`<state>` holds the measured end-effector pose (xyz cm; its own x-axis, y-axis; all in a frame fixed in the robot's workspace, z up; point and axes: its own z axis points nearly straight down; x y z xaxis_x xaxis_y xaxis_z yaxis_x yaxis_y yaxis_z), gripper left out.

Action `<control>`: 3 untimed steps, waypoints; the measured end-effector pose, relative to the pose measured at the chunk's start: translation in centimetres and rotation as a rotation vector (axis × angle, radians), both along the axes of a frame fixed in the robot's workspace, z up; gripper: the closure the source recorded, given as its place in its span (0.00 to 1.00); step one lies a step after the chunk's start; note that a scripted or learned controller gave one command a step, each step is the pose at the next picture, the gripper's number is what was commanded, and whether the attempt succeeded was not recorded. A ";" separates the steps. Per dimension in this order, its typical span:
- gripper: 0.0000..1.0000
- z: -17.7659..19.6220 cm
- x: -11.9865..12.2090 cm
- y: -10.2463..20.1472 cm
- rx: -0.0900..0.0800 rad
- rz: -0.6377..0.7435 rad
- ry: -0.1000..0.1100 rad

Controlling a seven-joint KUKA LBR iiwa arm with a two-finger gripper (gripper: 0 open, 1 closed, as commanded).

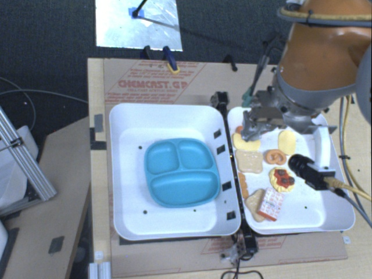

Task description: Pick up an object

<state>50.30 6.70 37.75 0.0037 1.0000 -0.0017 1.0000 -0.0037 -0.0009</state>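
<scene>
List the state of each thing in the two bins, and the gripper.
Blue plate: right way up, flat in the left bin.
Yellow slice: flat in the right bin, by the gripper.
Bread slice: lying flat, unheld.
Red-and-white packet: lying flat, unheld.
Gripper: low in right bin.

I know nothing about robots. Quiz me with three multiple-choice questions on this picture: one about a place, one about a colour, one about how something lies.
1. What is the hand above?
A) the plate
B) the toy food
C) bare cardboard

2. What colour is the divided plate?
A) red
B) blue
C) green

3. How does the plate lie?
A) flat, hollows up
B) upside down
C) propped on edge

Answers:
1 B, the hand is above the food pieces, well apart from the plate.
2 B, the plate is plainly light blue.
3 A, its three hollows face upward.
</scene>
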 end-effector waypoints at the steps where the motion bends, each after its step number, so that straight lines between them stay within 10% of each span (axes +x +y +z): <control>1: 1.00 13.8 -1.6 5.8 0.009 0.014 -0.019; 2: 1.00 6.7 -1.8 14.0 0.002 0.015 0.003; 3: 1.00 8.3 -1.6 13.5 0.004 0.013 -0.005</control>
